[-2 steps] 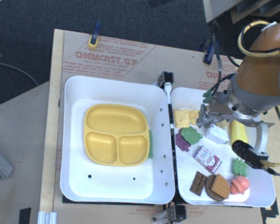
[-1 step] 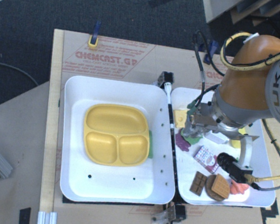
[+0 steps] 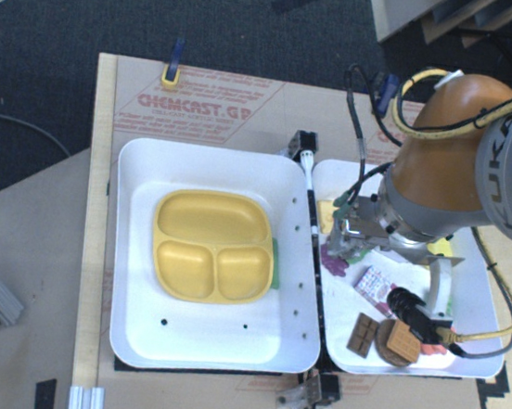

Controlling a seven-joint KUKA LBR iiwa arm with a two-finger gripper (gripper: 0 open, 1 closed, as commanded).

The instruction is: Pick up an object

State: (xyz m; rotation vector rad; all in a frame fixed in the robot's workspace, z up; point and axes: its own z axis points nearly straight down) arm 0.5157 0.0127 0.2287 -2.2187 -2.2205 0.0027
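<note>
We see the gripper (image 3: 352,242) low in the right bin (image 3: 469,363), near its left wall, over a purple item (image 3: 334,259); we cannot tell its state. Yellow tray (image 3: 215,244) sits mid left bin (image 3: 131,229).

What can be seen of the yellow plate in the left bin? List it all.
The yellow plate is a rounded, smooth divided dish that looks like plastic: one wide compartment at the far side, two smaller ones nearer. It lies flat and upright, near the middle of the left bin. Something green peeks out at its right edge.
</note>
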